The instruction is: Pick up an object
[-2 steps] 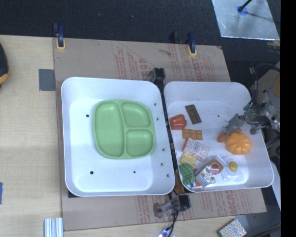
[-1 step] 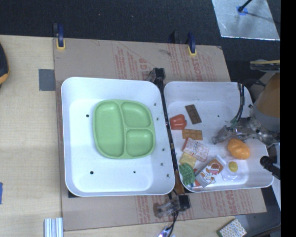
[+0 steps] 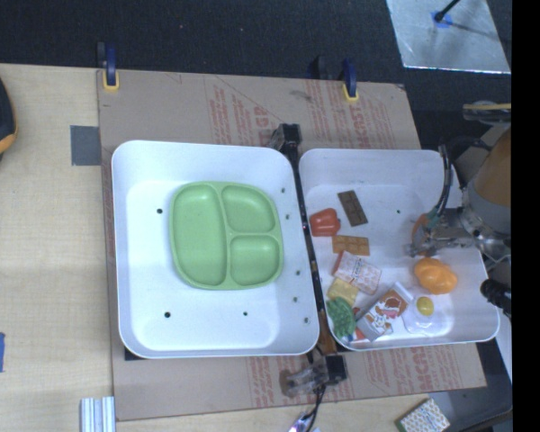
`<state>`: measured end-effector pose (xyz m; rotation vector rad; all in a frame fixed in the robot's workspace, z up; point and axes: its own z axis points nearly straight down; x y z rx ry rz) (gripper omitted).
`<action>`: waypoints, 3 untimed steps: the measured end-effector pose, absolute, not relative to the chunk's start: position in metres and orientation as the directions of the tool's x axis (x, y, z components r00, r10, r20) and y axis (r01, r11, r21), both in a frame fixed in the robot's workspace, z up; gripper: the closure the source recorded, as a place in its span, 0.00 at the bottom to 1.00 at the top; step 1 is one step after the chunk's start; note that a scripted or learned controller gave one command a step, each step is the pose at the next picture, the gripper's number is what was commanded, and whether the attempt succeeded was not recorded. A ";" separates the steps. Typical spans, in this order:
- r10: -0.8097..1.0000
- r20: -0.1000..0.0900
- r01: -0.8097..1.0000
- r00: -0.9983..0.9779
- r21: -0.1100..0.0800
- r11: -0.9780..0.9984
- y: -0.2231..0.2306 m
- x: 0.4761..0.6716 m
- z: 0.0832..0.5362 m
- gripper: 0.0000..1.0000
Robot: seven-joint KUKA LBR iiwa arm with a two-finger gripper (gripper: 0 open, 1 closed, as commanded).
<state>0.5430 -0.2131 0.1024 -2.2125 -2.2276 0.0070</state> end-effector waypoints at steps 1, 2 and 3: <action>1.000 0.001 1.000 -0.014 0.007 0.014 -0.135 0.630 0.147 1.00; 1.000 0.002 1.000 -0.010 -0.003 0.010 -0.072 0.596 0.195 1.00; 1.000 0.002 1.000 -0.007 -0.005 0.007 -0.021 0.552 0.247 1.00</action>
